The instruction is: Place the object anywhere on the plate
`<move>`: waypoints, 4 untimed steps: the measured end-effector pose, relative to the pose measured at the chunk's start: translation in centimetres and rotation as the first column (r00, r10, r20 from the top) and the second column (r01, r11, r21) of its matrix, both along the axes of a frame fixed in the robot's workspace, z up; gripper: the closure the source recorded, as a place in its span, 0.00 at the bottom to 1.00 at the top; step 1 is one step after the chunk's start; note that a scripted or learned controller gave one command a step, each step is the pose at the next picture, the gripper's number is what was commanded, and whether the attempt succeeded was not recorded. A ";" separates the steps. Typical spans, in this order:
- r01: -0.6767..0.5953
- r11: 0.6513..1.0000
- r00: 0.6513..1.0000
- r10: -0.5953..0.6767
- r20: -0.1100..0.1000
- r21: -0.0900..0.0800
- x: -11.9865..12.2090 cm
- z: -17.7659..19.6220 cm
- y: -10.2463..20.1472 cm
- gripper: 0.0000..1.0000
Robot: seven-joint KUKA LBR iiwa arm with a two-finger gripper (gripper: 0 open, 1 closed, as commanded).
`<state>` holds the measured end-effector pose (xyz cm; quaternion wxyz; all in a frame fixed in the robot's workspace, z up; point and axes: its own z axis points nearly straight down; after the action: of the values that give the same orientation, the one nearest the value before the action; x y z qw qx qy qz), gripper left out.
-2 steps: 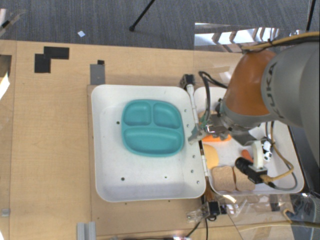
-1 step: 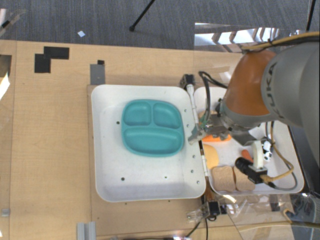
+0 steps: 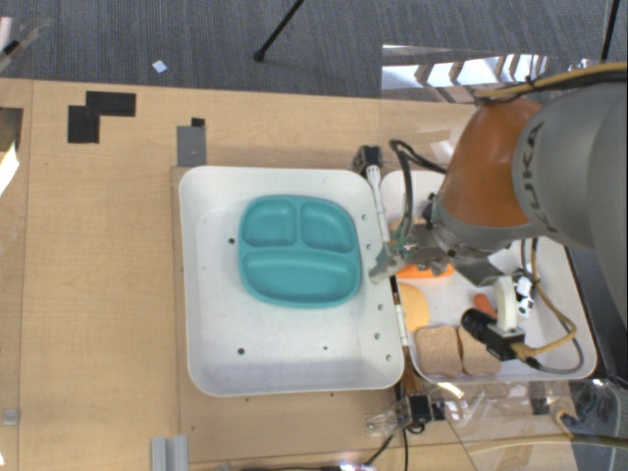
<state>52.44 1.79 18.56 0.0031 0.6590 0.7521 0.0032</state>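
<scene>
**Desk:** What lies on the pale wooden counter [image 3: 98, 312]?

**Photographer:** Two shallow white bins side by side, the left bin [image 3: 294, 376] touching the right bin [image 3: 564, 273] along one rim. A small grey bracket [image 3: 191, 145] stands at the left bin's far corner. An L-shaped patch of black tape [image 3: 98, 114] lies well apart, toward the counter's far left.

**Desk:** Anything inside the right bin?

**Photographer:** Two tan blocks [image 3: 449, 351] sit in its near corner, with a pale yellow rounded piece [image 3: 417, 307] just beside them, against the shared rim.

**Desk:** And behind the counter?

**Photographer:** Grey carpet [image 3: 147, 18], crossed by a slanting thin black rod [image 3: 292, 13], with a white scrap [image 3: 160, 66] on it.
</scene>
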 end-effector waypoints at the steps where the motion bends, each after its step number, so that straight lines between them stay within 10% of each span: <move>1: 0.000 1.000 1.000 0.000 0.000 0.000 0.0 0.0 0.0 0.00; 4: 0.000 1.000 1.000 0.000 0.000 0.000 0.0 0.0 0.0 0.00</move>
<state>52.44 1.79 18.56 0.0031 0.6590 0.7521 0.0031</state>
